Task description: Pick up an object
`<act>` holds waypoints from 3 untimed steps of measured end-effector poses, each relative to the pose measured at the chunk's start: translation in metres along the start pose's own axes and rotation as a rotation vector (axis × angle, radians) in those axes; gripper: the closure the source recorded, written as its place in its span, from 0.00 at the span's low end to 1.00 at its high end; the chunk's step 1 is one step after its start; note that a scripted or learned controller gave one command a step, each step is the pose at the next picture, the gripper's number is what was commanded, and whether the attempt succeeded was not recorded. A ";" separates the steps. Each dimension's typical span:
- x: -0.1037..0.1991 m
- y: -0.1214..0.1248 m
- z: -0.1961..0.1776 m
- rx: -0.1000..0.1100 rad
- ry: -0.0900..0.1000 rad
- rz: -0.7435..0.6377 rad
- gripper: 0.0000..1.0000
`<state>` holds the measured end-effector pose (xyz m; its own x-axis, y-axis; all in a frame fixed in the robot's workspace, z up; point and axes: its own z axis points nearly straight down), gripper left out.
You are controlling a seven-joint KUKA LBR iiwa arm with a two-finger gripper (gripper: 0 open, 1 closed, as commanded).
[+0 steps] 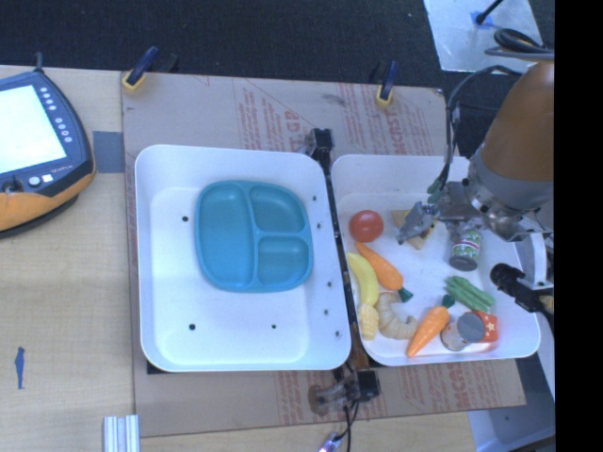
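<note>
The left bin (160, 252) holds a blue divided plate (252, 235). The right bin (524, 343) holds the toy food. The gripper (415, 226) hangs over a tan piece (412, 220); whether its fingers are spread I cannot tell. The tomato (366, 225) lies near, at the claw's nine o'clock.

Toys crowd the right bin (377, 166), while the left bin (170, 337) stays open around its blue plate (252, 234).

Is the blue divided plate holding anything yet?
Empty: the blue divided plate shows three bare compartments; the toy food lies in the right bin.
</note>
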<state>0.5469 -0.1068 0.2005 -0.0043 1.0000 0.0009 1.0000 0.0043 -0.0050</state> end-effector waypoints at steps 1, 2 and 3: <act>-0.018 0.013 0.110 0.002 -0.002 -0.001 0.00; -0.019 0.014 0.099 0.002 -0.004 -0.004 1.00; -0.061 0.007 0.025 -0.003 -0.001 0.002 1.00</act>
<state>0.5536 -0.1677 0.1753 -0.0022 1.0000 -0.0006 1.0000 0.0022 -0.0020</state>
